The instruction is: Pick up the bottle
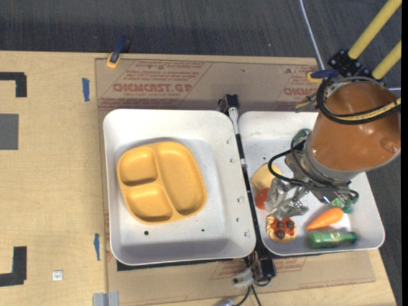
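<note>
Green bottle (pixel 332 238) lies in the right bin (pixel 376 234) – just right of the gripper (pixel 285 204), grip state unclear

The green bottle (pixel 331 238) and the divided yellow tray (pixel 161 182) look like smooth, slightly glossy plastic, both white bins (pixel 121 171) have a satin plastic sheen, the gripper (pixel 285 204) is bare shiny metal, and the bench (pixel 51 171) is matt brown cardboard

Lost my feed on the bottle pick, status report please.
Gripper low in right bin, finger state unclear. Green bottle lying flat near front wall, ungrasped. Carrot right beside it, pizza slice close.
</note>
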Available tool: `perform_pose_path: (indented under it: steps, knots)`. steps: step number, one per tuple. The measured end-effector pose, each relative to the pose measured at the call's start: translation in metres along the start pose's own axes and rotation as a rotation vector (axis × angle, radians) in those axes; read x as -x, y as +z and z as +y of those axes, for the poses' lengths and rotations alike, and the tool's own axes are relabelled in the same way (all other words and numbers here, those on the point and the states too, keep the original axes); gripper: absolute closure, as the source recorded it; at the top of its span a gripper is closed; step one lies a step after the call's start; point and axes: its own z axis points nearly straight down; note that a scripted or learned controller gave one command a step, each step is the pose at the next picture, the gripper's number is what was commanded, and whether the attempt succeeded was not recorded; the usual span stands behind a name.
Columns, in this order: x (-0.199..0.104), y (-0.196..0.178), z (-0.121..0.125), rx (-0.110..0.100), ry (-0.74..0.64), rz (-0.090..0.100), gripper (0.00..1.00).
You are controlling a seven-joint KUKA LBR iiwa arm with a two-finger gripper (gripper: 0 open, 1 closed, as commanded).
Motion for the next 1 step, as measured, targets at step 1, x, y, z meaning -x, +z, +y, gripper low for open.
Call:
perform_pose_path:
  steps: [1]
  knots:
    - [0.0464,0.0004,0.0656,0.002,-0.411,0.000,1.00]
